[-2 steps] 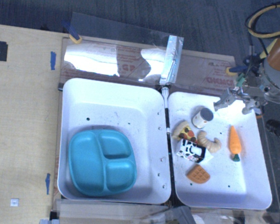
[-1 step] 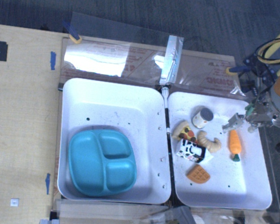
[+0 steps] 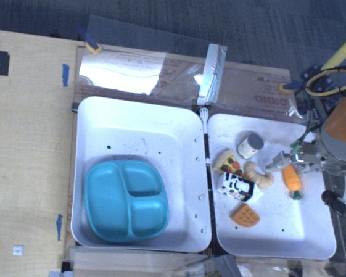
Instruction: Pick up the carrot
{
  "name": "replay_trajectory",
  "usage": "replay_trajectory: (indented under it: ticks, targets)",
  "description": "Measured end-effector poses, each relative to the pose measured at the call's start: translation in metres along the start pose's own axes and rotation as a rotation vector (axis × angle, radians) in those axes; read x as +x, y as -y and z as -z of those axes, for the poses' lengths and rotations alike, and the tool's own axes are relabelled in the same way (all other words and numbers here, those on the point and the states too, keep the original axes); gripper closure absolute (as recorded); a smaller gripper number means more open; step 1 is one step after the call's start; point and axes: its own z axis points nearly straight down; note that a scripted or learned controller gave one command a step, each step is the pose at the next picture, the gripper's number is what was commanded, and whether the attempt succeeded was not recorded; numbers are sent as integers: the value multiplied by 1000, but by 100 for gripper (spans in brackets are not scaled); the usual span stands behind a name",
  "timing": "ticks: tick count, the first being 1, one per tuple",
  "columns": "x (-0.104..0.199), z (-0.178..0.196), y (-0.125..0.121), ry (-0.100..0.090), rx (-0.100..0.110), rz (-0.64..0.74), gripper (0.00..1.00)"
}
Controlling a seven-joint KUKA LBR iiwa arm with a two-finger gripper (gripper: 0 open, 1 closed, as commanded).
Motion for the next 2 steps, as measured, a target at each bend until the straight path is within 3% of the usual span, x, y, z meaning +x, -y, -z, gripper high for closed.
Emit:
replay_trajectory:
  ticks: [1, 2]
  targets:
    - [-4, 10, 0, 9, -2, -1, 100]
    - [79, 147, -26, 11, -4, -178, 100]
